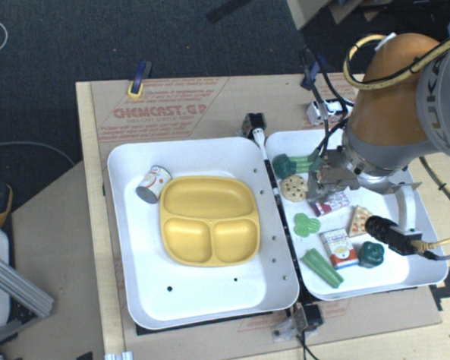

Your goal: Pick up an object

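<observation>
The hand (326, 184) hangs low over the middle of the right bin (425, 276), its dark metal parts crowded under the grey wrist and the orange band of the arm (393, 89). Whether it is wide or narrow cannot be told, since the wrist covers most of it and the rest is a blur of dark shapes. It sits just above a small red and white packet (331, 203); contact cannot be confirmed.

Nearest the front edge of the right bin lie a green stick-shaped piece (321, 268), a small carton with a red and white label (338, 248) whose print is too small to read, and a dark green lump (371, 255). A black cylinder (389, 234) on the arm's side crosses above them. Further back are a light green round piece (306, 225), a triangular pizza-like slice (358, 220), a speckled cookie (293, 187) and a dark teal object (283, 165) near the bin's back left corner, partly hidden by the hand.

In the left bin (141, 295) a yellow divided plate (209, 219) sits in the middle, with a small can (153, 184) on its side near the back left corner; its label cannot be read.

On the table (182, 106) behind the bins, red print reads "CHEMCAST" and "GP".
</observation>
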Robot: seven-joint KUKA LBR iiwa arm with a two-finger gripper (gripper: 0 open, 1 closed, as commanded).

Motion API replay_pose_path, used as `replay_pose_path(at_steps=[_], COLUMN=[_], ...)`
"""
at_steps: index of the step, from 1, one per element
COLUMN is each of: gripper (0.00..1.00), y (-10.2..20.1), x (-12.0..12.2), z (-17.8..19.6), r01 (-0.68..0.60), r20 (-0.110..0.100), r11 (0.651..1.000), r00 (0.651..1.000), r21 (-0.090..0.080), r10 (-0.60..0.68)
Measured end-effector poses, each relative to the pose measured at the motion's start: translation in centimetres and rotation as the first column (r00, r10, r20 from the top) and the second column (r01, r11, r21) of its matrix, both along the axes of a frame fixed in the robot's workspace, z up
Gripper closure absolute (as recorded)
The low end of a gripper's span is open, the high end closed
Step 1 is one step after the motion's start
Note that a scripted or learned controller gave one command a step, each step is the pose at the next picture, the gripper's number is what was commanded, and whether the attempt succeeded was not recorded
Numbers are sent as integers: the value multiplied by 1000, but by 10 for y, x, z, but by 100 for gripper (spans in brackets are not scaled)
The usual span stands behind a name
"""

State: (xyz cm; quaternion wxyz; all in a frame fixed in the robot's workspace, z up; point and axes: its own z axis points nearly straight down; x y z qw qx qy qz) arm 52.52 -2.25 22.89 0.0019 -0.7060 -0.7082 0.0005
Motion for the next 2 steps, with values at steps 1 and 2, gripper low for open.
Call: replay_pose_path(at_steps=[1,2], gripper=[100,100], y=[1,6], x=[-15,-5], z=[-2,-15], r01=[5,3], r20=[0,-1], r11=[1000,1000], r00=[1000,1000], r21=[-1,-1], r10=[-5,-3])
